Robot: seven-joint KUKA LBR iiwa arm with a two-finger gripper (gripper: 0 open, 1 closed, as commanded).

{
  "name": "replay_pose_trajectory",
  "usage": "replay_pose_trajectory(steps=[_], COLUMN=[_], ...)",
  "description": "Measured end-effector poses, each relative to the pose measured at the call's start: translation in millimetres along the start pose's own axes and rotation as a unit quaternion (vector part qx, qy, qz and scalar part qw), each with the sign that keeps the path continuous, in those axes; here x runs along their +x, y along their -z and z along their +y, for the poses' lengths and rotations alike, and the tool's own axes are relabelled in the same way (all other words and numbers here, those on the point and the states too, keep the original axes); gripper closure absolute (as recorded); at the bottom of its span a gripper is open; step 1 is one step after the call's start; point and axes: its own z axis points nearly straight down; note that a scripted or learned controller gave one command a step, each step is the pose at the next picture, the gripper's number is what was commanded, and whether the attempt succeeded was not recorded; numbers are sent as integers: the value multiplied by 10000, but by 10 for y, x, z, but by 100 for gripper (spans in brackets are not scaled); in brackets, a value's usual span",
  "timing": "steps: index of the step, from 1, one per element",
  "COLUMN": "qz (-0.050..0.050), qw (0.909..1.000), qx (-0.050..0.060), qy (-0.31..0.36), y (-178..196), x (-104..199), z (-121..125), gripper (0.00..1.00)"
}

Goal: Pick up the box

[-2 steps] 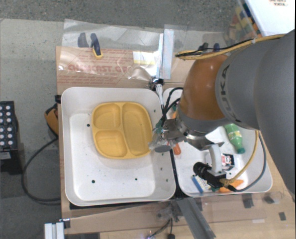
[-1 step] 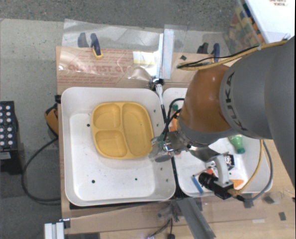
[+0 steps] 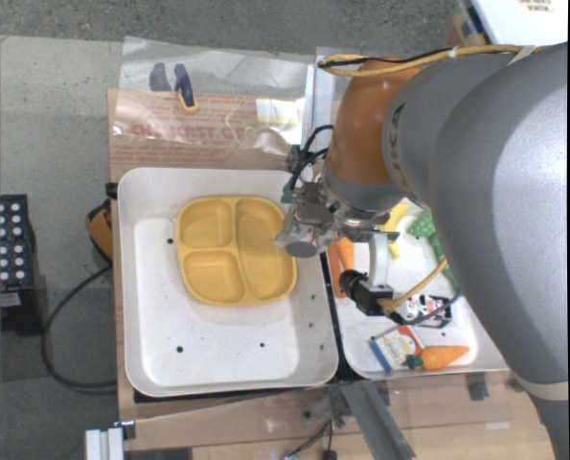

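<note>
grey arm [image 3: 476, 161] over two bins [image 3: 131, 286], yellow tray [image 3: 222, 257] in left

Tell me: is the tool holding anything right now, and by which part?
Cannot be told. The tool sits at the yellow tray's right edge, its tips hidden.

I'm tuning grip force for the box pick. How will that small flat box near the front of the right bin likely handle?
The small box looks like thin printed card, so probably light and easy to crush. It lies flat, so it should slide rather than roll or tip. An orange carrot lies close beside it and may get nudged.
</note>
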Motion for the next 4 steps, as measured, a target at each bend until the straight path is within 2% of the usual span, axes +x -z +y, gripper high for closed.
replay_pose_trajectory(steps=[1, 2, 3, 4], qz=[7, 6, -1, 9], qw=[9999, 10000, 9999, 9999], qx=[6, 1, 7, 9], qy=[-126, -86, -120, 118], y=[-6, 296, -4, -5], x=[-183, -373, -343, -230], z=[-825, -513, -299, -627], gripper=[100, 100, 100, 100])
